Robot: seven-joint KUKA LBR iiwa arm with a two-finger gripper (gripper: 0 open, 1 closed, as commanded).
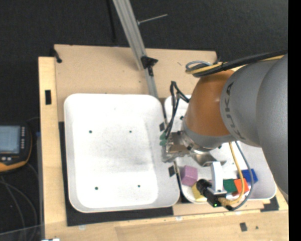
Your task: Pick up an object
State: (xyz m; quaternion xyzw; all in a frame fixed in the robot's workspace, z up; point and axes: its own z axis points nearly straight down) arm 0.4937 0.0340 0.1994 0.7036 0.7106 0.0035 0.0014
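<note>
**Arm low over the right bin, grasp not yet confirmed**

The worktop [125, 64] is a pale wooden board carrying two shallow white bins side by side. The grey arm [261, 104], with its orange band [205, 109] above the wrist, reaches in from the right and covers most of the right bin [271, 187]. The left bin [110, 149] lies beside it, their rims touching or nearly so.

The end effector [173, 152] sits low at the right bin's left edge, just beside the seam between the two bins. Its tips are hidden among the wrist hardware and cables, so whether it is released, clenched or grasping anything cannot be told from here.

The things to pick lie in the right bin's near part — a purple block [189, 175] just below the end effector, then a green block [232, 185], an orange piece [240, 186] and a blue block [249, 175] clustered further right, close together and perhaps touching.

The purple block looks the likeliest target: it is nearest and stands apart from the cluster. To do this step well, I would centre over that block rather than over the bin wall, since the rim is close enough to catch one side of the tool on the way down. Descend straight, close across the block's flat faces, and lift vertically — a sideways drag here would likely nudge it against the wall or out of the grip. Keeping the trailing cables clear of the cluster also matters.
</note>
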